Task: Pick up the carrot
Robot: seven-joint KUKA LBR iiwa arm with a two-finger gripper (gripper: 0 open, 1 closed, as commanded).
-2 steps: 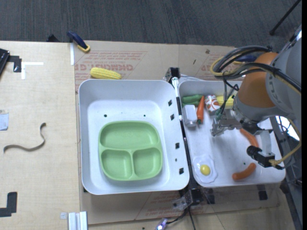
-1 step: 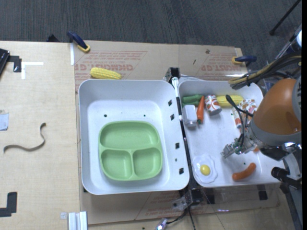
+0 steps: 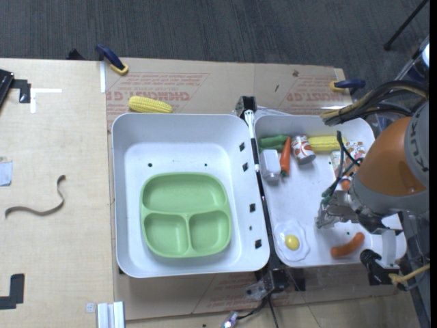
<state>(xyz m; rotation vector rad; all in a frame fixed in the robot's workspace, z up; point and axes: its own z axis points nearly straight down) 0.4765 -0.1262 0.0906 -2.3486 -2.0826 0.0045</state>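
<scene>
The carrot (image 3: 285,161) was seen right of centre in the frame, in the upper left part of the right bin (image 3: 307,197). A green tray (image 3: 184,214) was held in the left bin (image 3: 130,183). The gripper (image 3: 328,217) was placed lower in the right bin, apart from the carrot; whether it was open or closed could not be told.

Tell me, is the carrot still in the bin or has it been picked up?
In the bin. The carrot lies flat in the right bin, apart from the gripper.

Dark grey carpet (image 3: 205,19), seemingly, lies beyond the pale wooden bench (image 3: 54,135).
</scene>
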